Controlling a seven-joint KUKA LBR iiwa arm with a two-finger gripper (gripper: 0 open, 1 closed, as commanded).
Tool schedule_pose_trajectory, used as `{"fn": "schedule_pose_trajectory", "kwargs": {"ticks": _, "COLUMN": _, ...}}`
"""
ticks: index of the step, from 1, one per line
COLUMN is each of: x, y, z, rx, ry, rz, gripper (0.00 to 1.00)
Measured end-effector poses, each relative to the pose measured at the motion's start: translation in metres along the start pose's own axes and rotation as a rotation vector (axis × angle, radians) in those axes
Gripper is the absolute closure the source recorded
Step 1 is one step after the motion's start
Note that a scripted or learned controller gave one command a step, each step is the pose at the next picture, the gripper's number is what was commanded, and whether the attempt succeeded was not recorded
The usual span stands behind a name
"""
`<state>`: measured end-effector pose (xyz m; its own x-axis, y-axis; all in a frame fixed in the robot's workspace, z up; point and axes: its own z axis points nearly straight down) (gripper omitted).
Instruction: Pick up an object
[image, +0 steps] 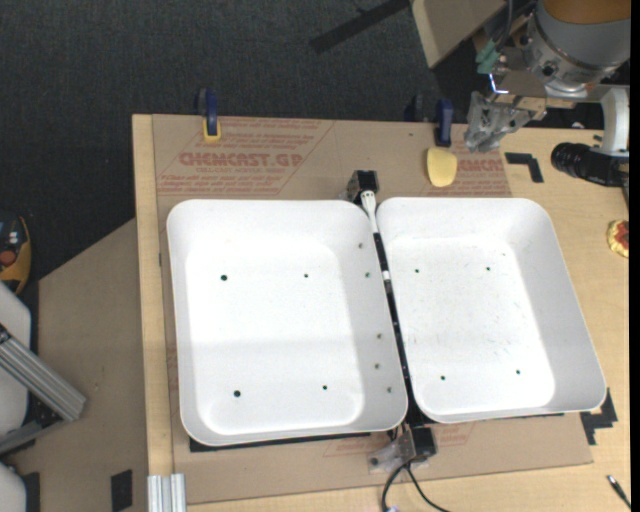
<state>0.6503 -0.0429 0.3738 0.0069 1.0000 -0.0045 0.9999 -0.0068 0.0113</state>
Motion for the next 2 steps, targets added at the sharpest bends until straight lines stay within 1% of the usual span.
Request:
{"fn": "schedule_pose_trajectory", "kwargs": {"ticks": 1, "x": 0.026, "y": 0.014, "z": 0.096, "rx": 0.021, "ry": 0.005, "rz": -0.009, "gripper": 1.00}}
{"fn": "schedule_pose_trajectory", "kwargs": {"ticks": 2, "x": 0.028, "y": -0.011, "z": 0.065, "rx": 0.013, "ry": 0.005, "rz": -0.007, "gripper": 1.00}}
